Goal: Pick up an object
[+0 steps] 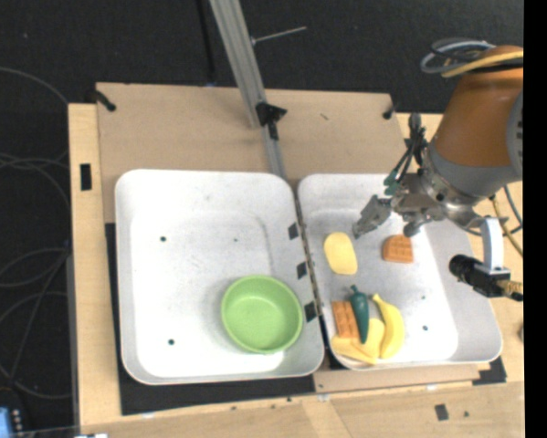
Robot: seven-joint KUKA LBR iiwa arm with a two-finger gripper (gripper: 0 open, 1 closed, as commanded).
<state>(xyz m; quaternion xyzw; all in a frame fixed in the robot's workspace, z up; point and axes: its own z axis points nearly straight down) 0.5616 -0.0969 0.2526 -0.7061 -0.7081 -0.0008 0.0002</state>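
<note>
Dark floor with loose cables surrounds a tan surface (191, 117) that carries two shallow white bins side by side. A grey metal pole (241, 53) slants down from the top edge toward the seam between them.

At the right bin (456, 327), the arm (478, 126) reaches in from the right edge, and its end effector (390, 219) hangs over the bin's far half. Its two fingers (372, 217) are spread apart, with nothing between them and touching nothing that can be made out. An orange waffle-like block (398, 249) lies just beside and below the fingertips, apart from them. A pale yellow lemon-shaped piece (341, 254) sits near the bin's left wall. At the near-left corner of this bin a cluster lies together: a green pepper (360, 310), a banana (390, 327), an orange ridged piece (344, 318) and another yellow piece (351, 349), all touching or overlapping.

A green bowl (261, 313) stands upright in the left bin (163, 208), near its near-right corner.

No readable writing or brand shows on anything.
</note>
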